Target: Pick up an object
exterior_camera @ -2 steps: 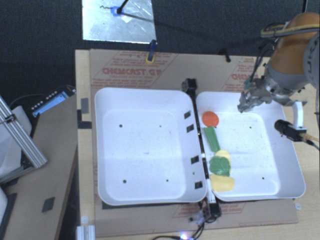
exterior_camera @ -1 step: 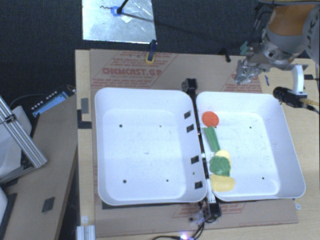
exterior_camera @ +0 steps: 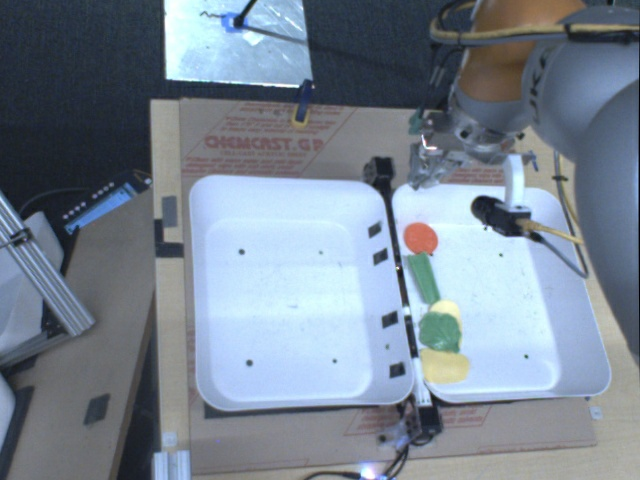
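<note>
Sitting on cardboard (exterior_camera: 260, 138), 2 white bins (exterior_camera: 290, 298); gripper (exterior_camera: 432, 173) state: can't tell.

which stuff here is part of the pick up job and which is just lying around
Part of the job:
- pincer, above the far rim of the right bin
- orange disc
- green stick
- green lump
- yellow pieces

Just lying about:
- left bin
- foil sheet
- cardboard sheet
- blue-striped gadget
- black clips between the bins
</note>
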Available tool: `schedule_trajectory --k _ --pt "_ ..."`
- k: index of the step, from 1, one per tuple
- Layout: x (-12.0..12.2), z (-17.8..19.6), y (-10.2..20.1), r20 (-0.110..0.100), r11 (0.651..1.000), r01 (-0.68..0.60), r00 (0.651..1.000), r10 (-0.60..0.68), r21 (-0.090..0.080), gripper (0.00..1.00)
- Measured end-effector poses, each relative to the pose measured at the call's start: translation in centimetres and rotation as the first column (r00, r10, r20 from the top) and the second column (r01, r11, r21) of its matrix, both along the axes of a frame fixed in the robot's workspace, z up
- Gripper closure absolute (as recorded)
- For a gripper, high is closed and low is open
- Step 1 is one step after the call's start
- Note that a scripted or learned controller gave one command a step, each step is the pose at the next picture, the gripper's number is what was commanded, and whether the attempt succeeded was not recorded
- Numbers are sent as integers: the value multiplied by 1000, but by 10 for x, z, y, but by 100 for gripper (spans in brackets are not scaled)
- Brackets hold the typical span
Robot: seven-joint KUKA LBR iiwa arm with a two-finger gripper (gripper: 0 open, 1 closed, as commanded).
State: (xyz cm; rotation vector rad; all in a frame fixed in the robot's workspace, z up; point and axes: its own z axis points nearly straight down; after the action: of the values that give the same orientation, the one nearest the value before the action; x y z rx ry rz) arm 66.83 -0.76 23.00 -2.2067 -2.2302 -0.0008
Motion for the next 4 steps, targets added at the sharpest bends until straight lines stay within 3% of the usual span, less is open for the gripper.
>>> schedule_trajectory --k 1,2,3,4 --pt "1 17 49 6 1000 1 1000 -1 -1 100" --pt "2 169 68 23 1000 3 1000 -3 -1 100" --pt "-2 45 128 -6 1000 1 1000 -1 -2 100" --pt "0 42 169 4 1000 2 1000 -2 -1 100"
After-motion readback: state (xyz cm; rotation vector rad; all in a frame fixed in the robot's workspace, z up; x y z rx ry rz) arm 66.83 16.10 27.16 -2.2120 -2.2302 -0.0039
